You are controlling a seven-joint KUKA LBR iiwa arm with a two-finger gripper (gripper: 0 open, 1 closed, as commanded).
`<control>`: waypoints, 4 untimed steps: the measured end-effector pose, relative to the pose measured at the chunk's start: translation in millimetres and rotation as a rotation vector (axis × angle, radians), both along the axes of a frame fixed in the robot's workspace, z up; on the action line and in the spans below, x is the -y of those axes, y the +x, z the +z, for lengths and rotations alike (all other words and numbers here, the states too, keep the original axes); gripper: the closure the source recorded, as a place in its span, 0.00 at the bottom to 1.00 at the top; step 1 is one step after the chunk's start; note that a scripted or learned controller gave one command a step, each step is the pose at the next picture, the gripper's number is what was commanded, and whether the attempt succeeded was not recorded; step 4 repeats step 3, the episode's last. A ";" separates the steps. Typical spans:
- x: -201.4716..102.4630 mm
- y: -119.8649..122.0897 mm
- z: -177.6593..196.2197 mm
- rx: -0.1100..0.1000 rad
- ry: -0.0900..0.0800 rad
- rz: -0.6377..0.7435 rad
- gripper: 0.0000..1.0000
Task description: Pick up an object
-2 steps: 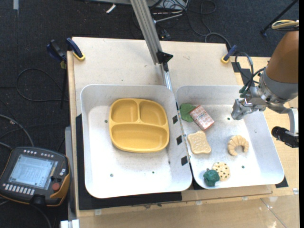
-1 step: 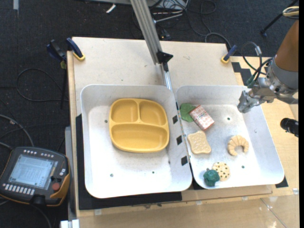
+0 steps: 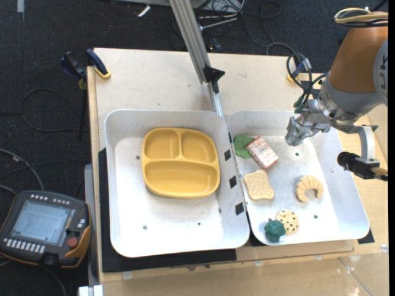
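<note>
Objects to pick: five small things lie in the right bin (image 3: 345, 184), all loose on its floor, none between the tool's fingers.
Red box: a small red and white carton (image 3: 263, 152) lies tilted near the bin's upper left, its upper corner touching a green leaf (image 3: 242, 145).
Toast: a pale slice of bread (image 3: 258, 185) lies just below the carton, close to the wall shared with the left bin.
Croissant: a curled tan pastry (image 3: 309, 189) lies right of the toast, apart from it.
Cookie: a round chip cookie (image 3: 287, 221) sits near the bin's lower edge, touching a dark green broccoli (image 3: 274, 230) on its left.
Tool: the tool (image 3: 295, 135) hangs over the upper part of the right bin, above and right of the carton, apart from every item; whether its fingers are apart or together I cannot tell at this angle.
Arm: the grey arm with its orange band (image 3: 358, 60) reaches in from the right.
Left bin: the left bin (image 3: 123, 227) holds a yellow divided tray (image 3: 181, 162) with three compartments.
Worktop: the pale worktop (image 3: 148, 79) carries both bins, with clamps at its far corners.
Pendant: a handheld control unit (image 3: 43, 227) lies on the floor at lower left.
</note>
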State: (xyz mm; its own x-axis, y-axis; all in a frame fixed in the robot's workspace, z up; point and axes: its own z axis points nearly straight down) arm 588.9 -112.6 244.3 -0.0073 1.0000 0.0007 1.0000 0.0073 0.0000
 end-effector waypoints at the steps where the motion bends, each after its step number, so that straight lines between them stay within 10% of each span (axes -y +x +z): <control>1: -56.0 13.5 5.1 0.002 0.000 0.001 1.00; 3: -183.0 22.7 -2.4 0.000 0.002 0.001 1.00; 4: -183.0 22.7 -2.4 0.000 0.002 0.001 1.00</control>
